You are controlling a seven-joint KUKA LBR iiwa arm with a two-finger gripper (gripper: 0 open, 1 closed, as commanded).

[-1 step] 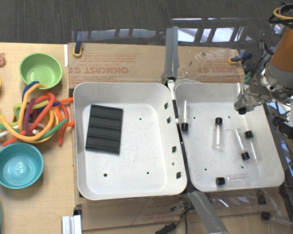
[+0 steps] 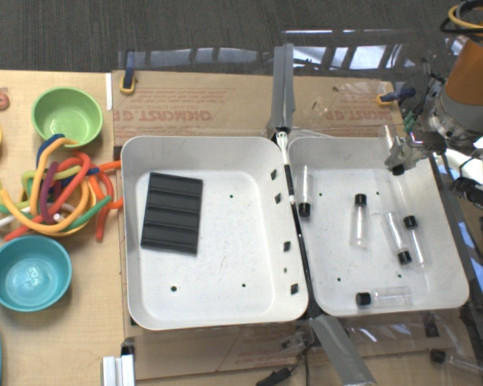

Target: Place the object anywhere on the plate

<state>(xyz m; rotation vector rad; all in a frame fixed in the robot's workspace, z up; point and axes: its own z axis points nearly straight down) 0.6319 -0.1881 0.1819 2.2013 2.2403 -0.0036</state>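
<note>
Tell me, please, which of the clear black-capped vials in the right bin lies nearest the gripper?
The short clear vial with its black cap at the top, mid-bin, lies nearest the gripper.

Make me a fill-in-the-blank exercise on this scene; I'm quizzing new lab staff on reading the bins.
1. The black plate lies in the ____ bin.
2. The clear vials with black caps lie in the ____ bin.
3. The gripper is over the right bin's ____ corner, in the camera view.
4. Beside the bins stand a green bowl and a ____ bowl.

Missing words: left; right; upper right; blue
</note>
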